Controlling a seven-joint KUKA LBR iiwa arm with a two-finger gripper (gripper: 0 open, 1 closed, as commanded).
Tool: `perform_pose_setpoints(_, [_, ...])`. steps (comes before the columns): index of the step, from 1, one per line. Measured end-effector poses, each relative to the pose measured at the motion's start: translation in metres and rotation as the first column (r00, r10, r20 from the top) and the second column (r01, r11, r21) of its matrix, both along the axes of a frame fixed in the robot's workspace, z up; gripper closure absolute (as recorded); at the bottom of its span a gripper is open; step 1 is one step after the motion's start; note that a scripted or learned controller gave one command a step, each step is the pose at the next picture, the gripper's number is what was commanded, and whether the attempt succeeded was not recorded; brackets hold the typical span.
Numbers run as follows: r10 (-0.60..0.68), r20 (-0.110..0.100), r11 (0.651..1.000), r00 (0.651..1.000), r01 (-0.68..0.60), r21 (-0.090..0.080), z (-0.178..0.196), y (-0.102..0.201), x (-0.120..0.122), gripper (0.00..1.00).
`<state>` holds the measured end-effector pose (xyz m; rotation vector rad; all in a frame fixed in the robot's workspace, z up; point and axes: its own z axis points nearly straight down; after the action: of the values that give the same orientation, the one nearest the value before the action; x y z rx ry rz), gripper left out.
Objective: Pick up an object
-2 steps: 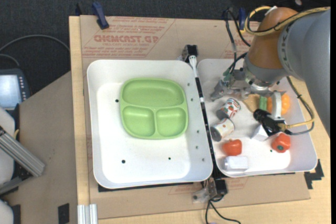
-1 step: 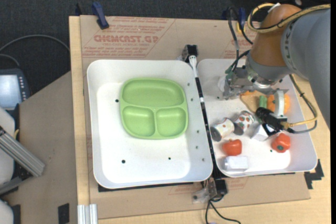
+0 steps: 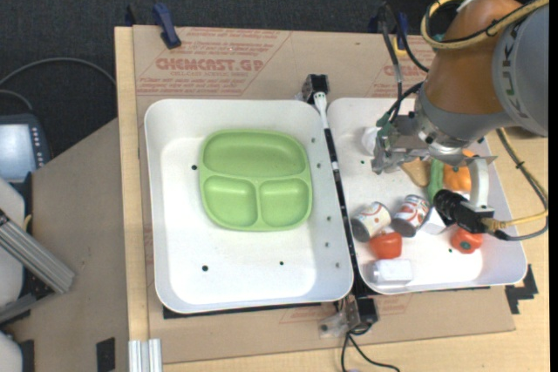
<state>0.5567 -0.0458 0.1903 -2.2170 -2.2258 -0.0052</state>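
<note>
One gripper [image 3: 394, 154] low over right bin [image 3: 353, 135]; cannot tell whether clenched or released.

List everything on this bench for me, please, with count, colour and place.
board: 1, brown, under both bins
left bin: 1, white, left
right bin: 1, white, right
divided plate: 1, green, centre of left bin
ball: 1, white and red, right bin's left side
red piece: 1, red, nearer than the ball
white block: 1, white, right bin's near left corner
small toy: 1, white, red, grey, right of ball
green item: 1, green, right bin, under the arm
orange item: 1, orange, beside the green item
small red item: 1, red, right bin's right side
arm: 1, grey and orange, over right bin
gripper: 1, grey, over right bin
</note>
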Motion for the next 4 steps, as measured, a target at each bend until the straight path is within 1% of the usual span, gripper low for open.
perform_pose_setpoints(1, [0.006, 0.000, 1.000, 1.000, -0.006, 0.002, 0.055, 0.091, -0.059, 1.00])
perform_pose_setpoints(2, [0.002, 0.015, 1.000, 1.000, -0.002, 0.002, 0.205, 0.112, -0.077, 1.00])
perform_pose_setpoints(3, [0.006, -0.004, 1.000, 1.000, -0.006, 0.000, 0.184, 0.209, -0.078, 1.00])
perform_pose_setpoints(4, [-0.001, 0.001, 1.000, 1.000, 0.001, -0.002, 0.196, 0.203, -0.077, 1.00])
